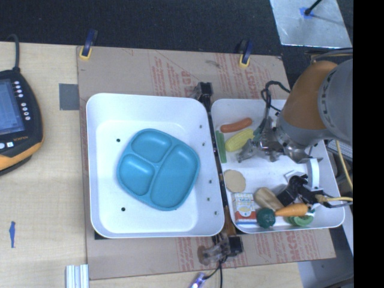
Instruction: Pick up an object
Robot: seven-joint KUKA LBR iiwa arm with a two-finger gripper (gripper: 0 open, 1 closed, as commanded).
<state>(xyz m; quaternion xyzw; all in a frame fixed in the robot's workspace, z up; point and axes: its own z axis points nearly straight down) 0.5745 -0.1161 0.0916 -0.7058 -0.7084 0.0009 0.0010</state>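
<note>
— What's at the far left?

— A handheld control screen (15, 116) lies on the wooden bench, well apart from the bins. Next comes the left bin (96, 161), with a blue divided plate (158, 168) flat in its middle.

— And the right bin (264, 171)?

— Against its left wall lies a green stick (221, 147). Near the top there's a red sausage (236, 125), with a yellow corn cob (239, 140) just below it. Lower down sit a tan round biscuit (234, 180) and a small packet (243, 204).

— Where's the gripper (255, 149)?

— Low in the right bin, just beside the corn cob on its right. It may be touching the cob, but the view is too blurred there to be sure.

— Are the jaws wide or closed?

— I cannot tell, and I see nothing held between them.

— Anything further right?

— A brown lump (268, 198), a green ball (266, 218) and a carrot (294, 210) sit along the bin's lower edge. The grey arm (312, 107), with its orange band, hangs over the bin's upper right corner.
</note>
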